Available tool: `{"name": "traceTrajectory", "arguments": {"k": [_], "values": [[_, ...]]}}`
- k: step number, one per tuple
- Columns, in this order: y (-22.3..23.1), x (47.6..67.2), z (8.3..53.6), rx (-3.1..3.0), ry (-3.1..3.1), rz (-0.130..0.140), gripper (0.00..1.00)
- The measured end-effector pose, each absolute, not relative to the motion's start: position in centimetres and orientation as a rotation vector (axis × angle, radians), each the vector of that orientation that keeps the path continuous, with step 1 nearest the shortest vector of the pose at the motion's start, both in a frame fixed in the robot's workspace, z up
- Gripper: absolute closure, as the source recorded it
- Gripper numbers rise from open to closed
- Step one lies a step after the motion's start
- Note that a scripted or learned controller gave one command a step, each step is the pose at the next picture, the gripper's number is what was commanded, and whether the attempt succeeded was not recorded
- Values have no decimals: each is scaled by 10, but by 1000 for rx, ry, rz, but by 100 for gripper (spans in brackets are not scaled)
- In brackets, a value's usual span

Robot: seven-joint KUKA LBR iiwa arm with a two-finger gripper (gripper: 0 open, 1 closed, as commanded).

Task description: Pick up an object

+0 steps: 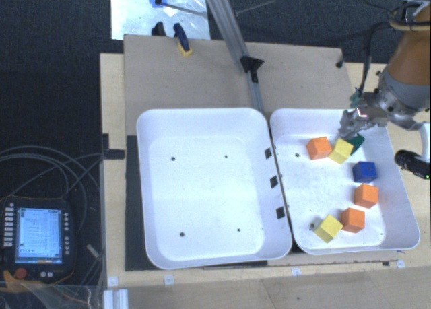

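Note:
The right bin (303, 233) holds several small blocks. An orange block (318, 147) and a yellow block (341, 150) lie near its far side, with a dark green block (356, 141) just behind the yellow one. A blue block (364, 172), two more orange blocks (366, 195) (353, 219) and a second yellow block (328, 227) lie toward the front right. My gripper (351, 124) hangs low over the far right part of this bin, right above the yellow and green blocks. Nothing shows between its fingers.
The left bin (202, 186) sits beside the right one. A metal pole (225, 18) slants across the back of the bench. A teach pendant (34, 237) with cables lies on the floor at left. Yellow and black clamps (178, 38) stand at the back.

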State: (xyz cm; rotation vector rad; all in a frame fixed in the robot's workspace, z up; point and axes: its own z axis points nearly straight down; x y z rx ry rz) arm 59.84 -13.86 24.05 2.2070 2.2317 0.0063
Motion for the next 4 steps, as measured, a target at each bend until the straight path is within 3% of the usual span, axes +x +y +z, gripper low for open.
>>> {"name": "traceTrajectory", "arguments": {"k": [4], "values": [[72,655,259,2209,2231,7,100]]}}
